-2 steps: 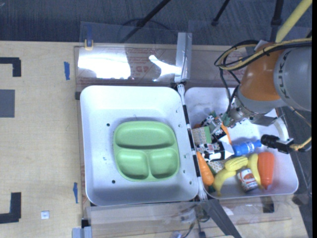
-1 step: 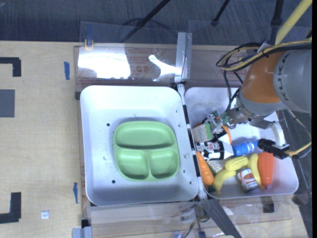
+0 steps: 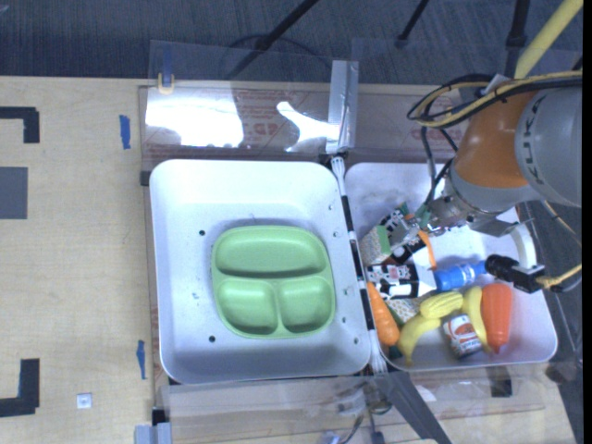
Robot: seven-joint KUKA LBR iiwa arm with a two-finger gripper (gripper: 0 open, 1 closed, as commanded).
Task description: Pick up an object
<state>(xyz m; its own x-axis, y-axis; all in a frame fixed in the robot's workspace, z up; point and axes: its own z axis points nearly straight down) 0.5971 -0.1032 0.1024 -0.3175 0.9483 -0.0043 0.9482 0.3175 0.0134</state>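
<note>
The gripper (image 3: 413, 232) reaches low into the right white plastic bin (image 3: 536, 345); whether it is clenched, I cannot tell. Near it, a blue plastic bottle (image 3: 459, 275) lies lengthwise left-right. The green three-compartment tray (image 3: 273, 280) fills the left bin (image 3: 176, 248) on the pale wooden bench (image 3: 74, 248).

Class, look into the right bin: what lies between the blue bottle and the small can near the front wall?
In the camera view, a yellow banana lies between the blue bottle and the can, stretching down-left toward a carrot.
</note>
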